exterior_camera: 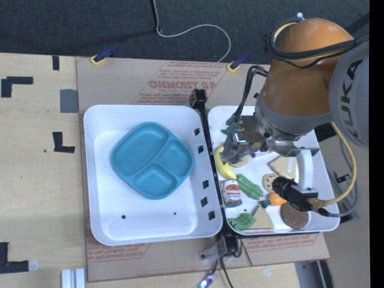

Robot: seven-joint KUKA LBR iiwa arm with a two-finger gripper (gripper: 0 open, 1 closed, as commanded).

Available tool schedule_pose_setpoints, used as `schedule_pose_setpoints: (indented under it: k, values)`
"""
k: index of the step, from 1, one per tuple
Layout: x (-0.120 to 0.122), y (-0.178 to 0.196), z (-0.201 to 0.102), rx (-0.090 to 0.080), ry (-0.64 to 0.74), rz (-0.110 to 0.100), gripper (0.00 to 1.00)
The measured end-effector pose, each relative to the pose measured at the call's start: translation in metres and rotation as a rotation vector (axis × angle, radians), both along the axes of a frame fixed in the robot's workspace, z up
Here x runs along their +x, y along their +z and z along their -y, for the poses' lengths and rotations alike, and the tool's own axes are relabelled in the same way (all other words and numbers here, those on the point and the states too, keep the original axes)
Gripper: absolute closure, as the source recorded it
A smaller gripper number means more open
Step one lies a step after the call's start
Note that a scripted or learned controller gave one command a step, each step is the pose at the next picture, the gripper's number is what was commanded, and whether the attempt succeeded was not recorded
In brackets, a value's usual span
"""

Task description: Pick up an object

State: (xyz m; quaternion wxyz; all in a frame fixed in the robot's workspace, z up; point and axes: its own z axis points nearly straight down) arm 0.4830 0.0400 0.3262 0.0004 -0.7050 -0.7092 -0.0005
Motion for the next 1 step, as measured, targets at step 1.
schedule_pose_setpoints:
  k: [1]
  values:
    - [0.0006, 0.0249, -0.0210, -0.001, -0.002, 0.000, 1.00]
